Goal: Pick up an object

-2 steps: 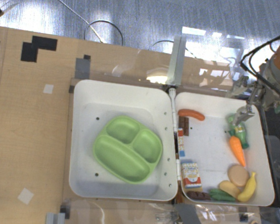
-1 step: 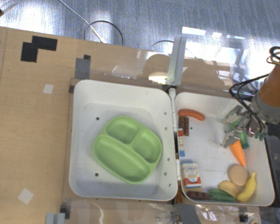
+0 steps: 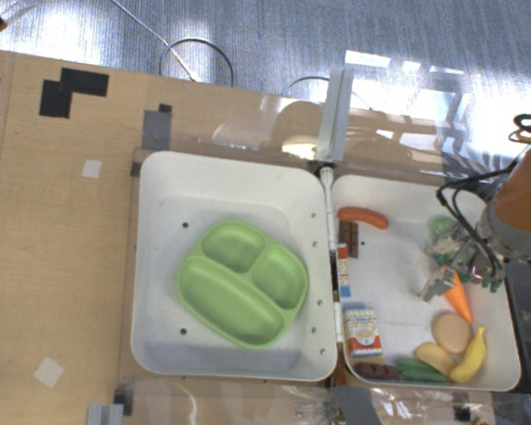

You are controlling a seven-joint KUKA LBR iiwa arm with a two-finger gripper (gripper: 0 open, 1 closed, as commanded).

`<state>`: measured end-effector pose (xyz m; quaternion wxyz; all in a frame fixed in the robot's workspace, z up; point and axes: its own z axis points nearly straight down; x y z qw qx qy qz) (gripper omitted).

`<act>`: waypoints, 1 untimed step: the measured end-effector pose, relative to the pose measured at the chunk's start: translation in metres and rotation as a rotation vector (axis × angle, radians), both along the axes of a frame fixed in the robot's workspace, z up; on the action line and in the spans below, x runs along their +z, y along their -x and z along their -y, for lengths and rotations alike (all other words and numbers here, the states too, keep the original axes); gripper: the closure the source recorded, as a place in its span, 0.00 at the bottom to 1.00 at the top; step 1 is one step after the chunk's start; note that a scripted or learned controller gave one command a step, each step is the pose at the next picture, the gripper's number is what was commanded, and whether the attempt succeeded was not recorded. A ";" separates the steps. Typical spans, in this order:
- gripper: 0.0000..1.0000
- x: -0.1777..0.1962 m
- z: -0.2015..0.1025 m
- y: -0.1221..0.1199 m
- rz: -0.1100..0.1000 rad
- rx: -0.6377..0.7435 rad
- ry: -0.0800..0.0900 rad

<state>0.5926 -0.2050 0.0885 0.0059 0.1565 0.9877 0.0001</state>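
While the left bin [image 3: 149, 242] holds a green tray [image 3: 242, 283], the right bin [image 3: 401, 268] holds a sausage [image 3: 363, 217], banana [image 3: 470, 358], and an orange carrot [image 3: 460, 297] beside the end effector [image 3: 447, 278], grip unclear.

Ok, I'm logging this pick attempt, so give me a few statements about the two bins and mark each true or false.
1. The green divided plate lies in the left bin. True.
2. The sausage lies at the near edge of the right bin. False: it lies near the far edge.
3. The banana lies in the right bin's near right corner. True.
4. The small carton rests on the plate. False: it is in the right bin, by the divider.
5. The gripper hangs over the right bin, beside the carrot. True.
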 end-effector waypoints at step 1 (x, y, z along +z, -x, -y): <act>0.00 0.000 -0.020 0.008 0.000 -0.034 0.000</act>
